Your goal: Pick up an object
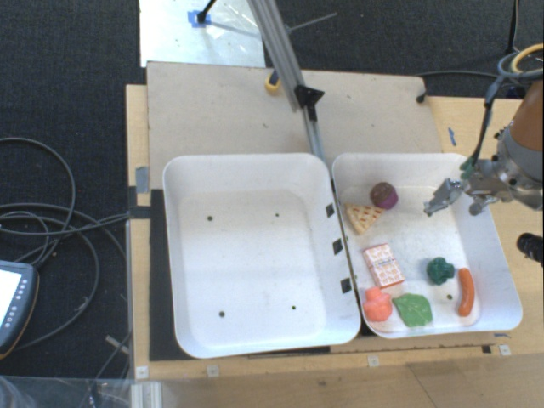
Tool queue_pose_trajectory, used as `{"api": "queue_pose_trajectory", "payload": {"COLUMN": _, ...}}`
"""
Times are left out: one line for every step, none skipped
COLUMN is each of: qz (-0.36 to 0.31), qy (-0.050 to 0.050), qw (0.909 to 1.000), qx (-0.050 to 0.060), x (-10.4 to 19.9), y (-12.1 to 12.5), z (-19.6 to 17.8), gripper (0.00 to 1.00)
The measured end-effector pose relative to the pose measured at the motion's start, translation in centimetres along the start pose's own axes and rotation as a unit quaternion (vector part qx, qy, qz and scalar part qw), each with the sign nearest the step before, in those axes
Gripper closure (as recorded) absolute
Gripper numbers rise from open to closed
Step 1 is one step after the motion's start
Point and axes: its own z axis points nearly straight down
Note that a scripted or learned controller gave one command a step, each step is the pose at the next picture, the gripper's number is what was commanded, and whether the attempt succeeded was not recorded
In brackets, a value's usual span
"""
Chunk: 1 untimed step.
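Note:
The right bin [492, 246] holds several toy foods. A purple ball [384, 195] lies near its back left, with a tan waffle wedge [363, 218] beside it. A pink box [383, 264] sits in the middle. A dark green broccoli [439, 270] and an orange sausage [465, 291] lie toward the right. An orange-red tomato [377, 304] and a light green leaf [413, 309] rest at the front. My gripper [459, 203] hangs over the bin's back right, open, with nothing between its fingers. It is right of the purple ball and above the broccoli.
The left bin [246, 253] adjoins the right one along a shared rim with black clips [337, 246]. A grey slanted pole [285, 49] crosses the back of the bench. Cables [51, 228] lie on the floor at left.

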Motion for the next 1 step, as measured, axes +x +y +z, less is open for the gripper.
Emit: {"api": "queue_pose_trajectory", "payload": {"qz": 0.001, "qy": 0.0, "qw": 1.0, "qx": 0.001, "x": -0.6, "y": -0.71, "z": 5.72, "gripper": 0.0}}
